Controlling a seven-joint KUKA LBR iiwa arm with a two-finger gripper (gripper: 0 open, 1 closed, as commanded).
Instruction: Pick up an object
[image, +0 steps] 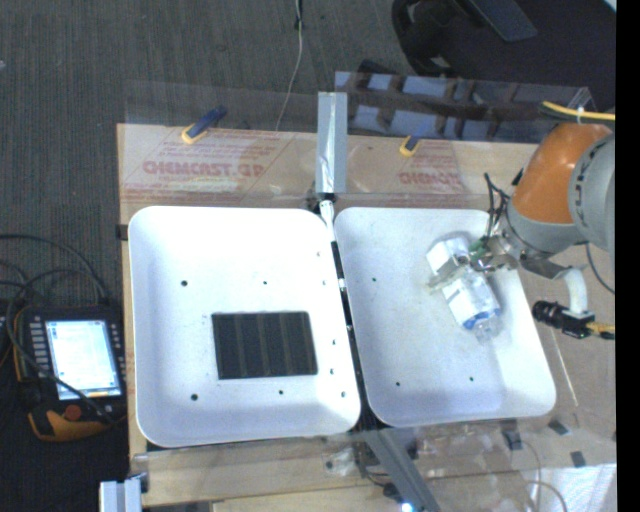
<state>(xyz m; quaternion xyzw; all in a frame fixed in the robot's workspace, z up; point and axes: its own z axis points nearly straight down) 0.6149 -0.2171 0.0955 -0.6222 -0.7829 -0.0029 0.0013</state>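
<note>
You have two white bins: the left bin (180, 260) carries a black ribbed panel (264, 344), the right bin (400, 340) a clear bottle (472, 303) with a white label. Your arm (585, 195) is grey with an orange band. The bench (230, 170) is pale brown with red lettering.

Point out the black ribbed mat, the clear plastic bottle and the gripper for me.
black ribbed mat (264, 345): camera view, its middle, in the left bin.
clear plastic bottle (472, 303): camera view, mid-body, in the right bin.
gripper (462, 262): camera view, its tip above the bottle.
</note>
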